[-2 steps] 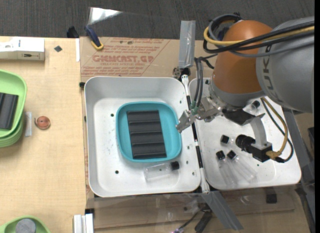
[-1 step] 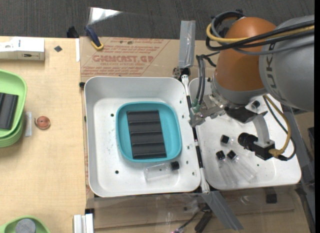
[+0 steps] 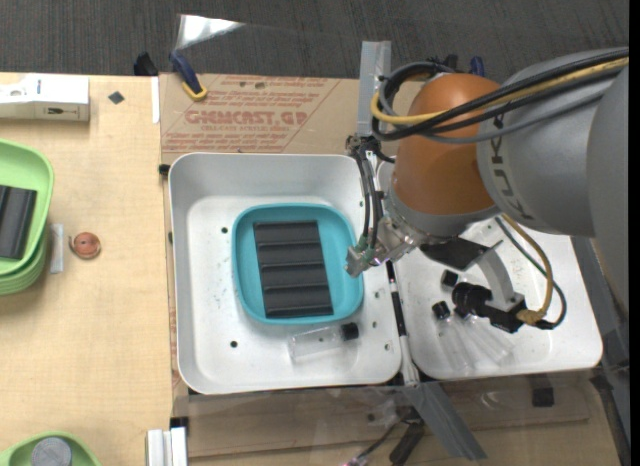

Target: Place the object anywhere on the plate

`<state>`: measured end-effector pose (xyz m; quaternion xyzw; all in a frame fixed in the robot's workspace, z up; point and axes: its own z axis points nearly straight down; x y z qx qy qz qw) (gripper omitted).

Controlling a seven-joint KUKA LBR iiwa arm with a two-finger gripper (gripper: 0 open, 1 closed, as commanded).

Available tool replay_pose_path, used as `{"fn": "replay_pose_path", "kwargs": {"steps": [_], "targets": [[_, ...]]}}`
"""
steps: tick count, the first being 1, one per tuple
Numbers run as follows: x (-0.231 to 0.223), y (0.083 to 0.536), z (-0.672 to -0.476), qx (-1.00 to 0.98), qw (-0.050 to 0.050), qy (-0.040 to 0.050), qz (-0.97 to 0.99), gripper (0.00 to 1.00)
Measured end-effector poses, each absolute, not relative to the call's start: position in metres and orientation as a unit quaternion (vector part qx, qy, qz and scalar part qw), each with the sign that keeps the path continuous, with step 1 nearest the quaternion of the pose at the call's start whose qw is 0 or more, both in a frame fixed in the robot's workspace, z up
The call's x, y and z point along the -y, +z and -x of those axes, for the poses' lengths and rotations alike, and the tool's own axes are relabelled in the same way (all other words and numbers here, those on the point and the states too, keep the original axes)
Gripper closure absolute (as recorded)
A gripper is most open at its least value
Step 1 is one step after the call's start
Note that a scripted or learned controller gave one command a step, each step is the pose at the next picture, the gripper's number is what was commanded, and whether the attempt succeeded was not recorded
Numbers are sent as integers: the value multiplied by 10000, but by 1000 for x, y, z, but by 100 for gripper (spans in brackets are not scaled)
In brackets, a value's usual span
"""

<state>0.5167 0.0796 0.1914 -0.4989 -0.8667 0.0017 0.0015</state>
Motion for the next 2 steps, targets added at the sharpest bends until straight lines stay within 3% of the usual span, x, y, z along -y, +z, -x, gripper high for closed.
{"fn": "replay_pose_path", "kwargs": {"steps": [1,2], "targets": [[-79,192,-517,8666,13,16,4990,0],[-19,219,-514,8733,-5,5,4871,0]]}}
